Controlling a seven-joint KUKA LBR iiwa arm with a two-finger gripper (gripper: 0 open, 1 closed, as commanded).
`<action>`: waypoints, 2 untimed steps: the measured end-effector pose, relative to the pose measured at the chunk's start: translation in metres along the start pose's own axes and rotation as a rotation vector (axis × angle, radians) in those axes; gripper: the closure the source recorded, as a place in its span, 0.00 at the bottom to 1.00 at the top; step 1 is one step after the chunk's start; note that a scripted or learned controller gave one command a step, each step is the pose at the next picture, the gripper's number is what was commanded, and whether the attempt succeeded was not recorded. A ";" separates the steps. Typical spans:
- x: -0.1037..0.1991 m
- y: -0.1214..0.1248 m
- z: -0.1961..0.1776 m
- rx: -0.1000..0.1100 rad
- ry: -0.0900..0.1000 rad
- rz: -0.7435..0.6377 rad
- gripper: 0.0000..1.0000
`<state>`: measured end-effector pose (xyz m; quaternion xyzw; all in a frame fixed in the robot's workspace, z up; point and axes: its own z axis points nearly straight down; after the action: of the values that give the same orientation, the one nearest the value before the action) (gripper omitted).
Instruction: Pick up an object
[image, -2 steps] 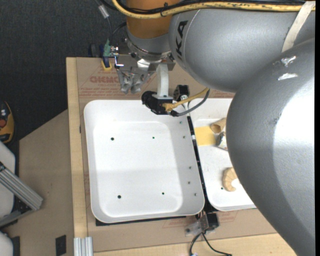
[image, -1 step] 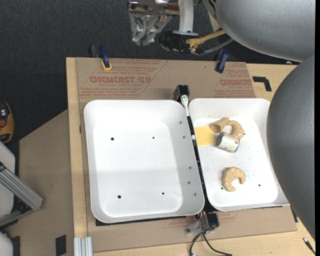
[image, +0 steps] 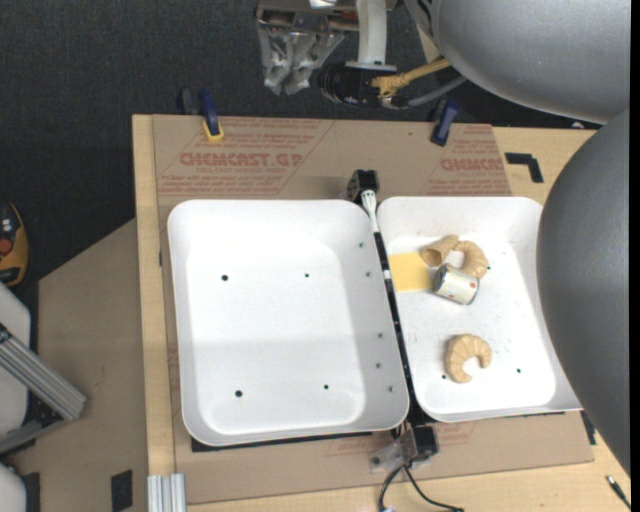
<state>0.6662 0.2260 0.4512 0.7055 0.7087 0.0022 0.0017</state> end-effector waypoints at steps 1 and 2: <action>0.001 0.000 -0.011 -0.004 0.000 -0.002 1.00; 0.002 0.000 -0.021 -0.007 0.001 -0.004 1.00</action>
<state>0.6664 0.2280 0.4725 0.7041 0.7101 0.0050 0.0041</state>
